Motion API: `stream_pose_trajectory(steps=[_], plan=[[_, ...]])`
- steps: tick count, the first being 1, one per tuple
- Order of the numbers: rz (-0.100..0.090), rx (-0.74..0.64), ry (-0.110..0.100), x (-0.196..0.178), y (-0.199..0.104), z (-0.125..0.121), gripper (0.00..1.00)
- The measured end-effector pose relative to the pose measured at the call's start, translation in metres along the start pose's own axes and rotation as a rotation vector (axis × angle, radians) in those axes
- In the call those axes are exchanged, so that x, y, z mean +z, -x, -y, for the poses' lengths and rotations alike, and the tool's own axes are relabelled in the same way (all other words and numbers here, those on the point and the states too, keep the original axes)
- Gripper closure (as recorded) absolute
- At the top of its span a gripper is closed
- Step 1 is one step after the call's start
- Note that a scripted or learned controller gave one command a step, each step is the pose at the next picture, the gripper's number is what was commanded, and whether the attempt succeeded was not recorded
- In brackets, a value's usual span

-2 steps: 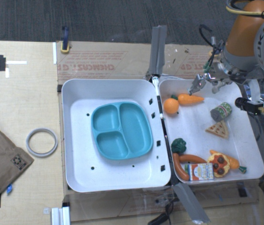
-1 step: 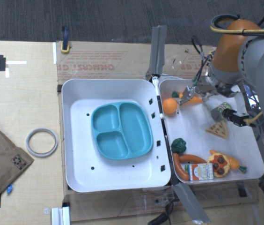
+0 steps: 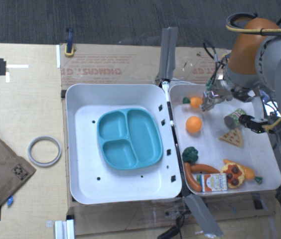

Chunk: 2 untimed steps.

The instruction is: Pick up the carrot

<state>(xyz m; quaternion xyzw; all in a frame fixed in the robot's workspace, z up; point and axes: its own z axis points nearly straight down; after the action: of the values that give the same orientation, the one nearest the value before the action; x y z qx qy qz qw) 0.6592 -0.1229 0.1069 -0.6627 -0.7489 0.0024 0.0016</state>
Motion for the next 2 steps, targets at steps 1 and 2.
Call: stream_pose_trajectory(steps=[1, 2], plan=[[0.004, 0.000, 0.010, -0.002, 0.001, -0.002, 0.00], [-0.001, 0.088, 0.004, 0.016, -0.003, 0.058, 0.00]])
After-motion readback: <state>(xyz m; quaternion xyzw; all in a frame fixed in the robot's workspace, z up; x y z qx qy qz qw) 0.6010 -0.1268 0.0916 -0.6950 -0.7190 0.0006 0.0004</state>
